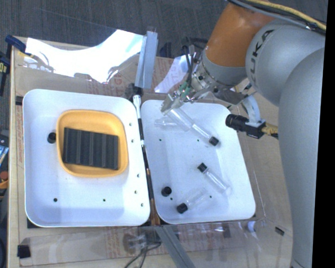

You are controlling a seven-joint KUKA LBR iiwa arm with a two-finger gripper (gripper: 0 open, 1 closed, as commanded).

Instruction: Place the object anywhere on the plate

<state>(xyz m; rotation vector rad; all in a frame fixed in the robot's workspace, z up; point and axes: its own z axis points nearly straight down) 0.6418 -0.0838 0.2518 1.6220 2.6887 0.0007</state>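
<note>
A yellow plate (92, 122) with a dark ridged insert lies in the left bin (39, 196). Three clear vials with black caps lie in the right bin (239, 206): one near the back (191, 128), one in the middle (213, 176) and one near the front (190, 200). A loose black cap (166, 190) rests at the front left of that bin. My gripper (171, 104) hangs over the back left corner of the right bin, just above the end of the rear vial.
A small black piece (52, 137) sits in the left bin beside the plate. A grey metal bar (145, 58) and crumpled clear plastic (82, 54) lie behind the bins. The arm's bulk covers the right side.
</note>
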